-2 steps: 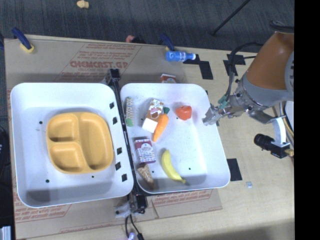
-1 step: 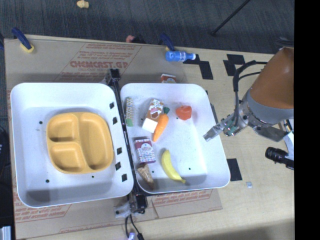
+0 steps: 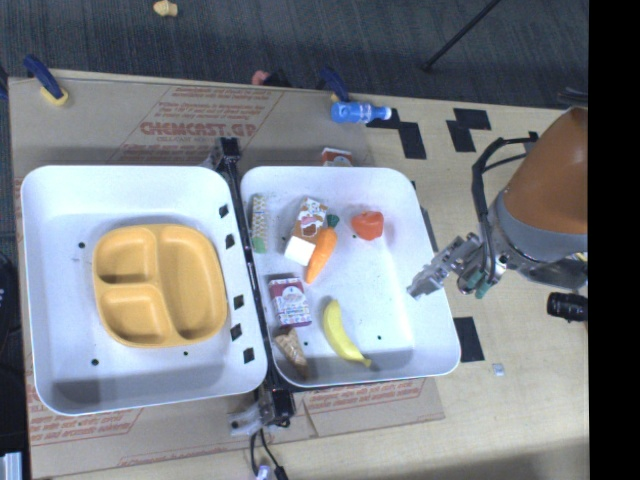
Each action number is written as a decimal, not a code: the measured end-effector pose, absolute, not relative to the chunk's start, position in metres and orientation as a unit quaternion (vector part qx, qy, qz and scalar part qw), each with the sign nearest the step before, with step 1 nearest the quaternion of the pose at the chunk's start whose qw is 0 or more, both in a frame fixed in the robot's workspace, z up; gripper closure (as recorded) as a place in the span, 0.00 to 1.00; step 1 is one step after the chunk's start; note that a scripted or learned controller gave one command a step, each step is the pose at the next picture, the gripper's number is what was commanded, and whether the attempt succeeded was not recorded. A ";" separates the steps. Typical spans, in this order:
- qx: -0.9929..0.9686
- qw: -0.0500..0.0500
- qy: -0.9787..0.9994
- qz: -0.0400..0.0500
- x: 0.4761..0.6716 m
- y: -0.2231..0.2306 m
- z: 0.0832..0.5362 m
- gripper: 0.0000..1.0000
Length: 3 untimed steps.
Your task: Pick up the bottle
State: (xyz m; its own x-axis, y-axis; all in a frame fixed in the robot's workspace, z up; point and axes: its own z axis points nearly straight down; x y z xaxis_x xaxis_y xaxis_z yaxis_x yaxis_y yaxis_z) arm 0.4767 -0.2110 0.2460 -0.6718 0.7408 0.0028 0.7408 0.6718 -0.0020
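Nearest the camera, at the near edge of the right bin point(image 3: 425, 353), lies a banana point(image 3: 344, 333) with its stem toward the near right corner. Just left of it, a brown snack piece point(image 3: 291, 349) sits by the near left wall, and beyond that a small red carton point(image 3: 289, 300) lies flat.

Farther in: a carrot point(image 3: 321, 255) lies slanted, its green top toward the far side, touching a white block point(image 3: 299, 250). A small printed packet point(image 3: 310, 217) sits just beyond them. A striped wrapper point(image 3: 259, 222) lies along the left wall. An orange-red round item point(image 3: 368, 225), possibly a tomato, sits apart toward the far right.

Left bin point(image 3: 50, 268) holds a yellow divided plate point(image 3: 160, 283) with three compartments.

Bottle point(image 3: 358, 113): blue, lying on its side on the bench beyond the right bin, outside both bins, cap end toward the right. A small red-and-white item point(image 3: 337, 155) sits just outside the right bin's far rim.

Gripper point(image 3: 432, 280) hovers over the right bin's right rim, well apart from the bottle. Fingers appear slightly parted, nothing between them.
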 end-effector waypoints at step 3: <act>-0.057 0.000 -0.998 0.000 0.477 -0.113 0.198 1.00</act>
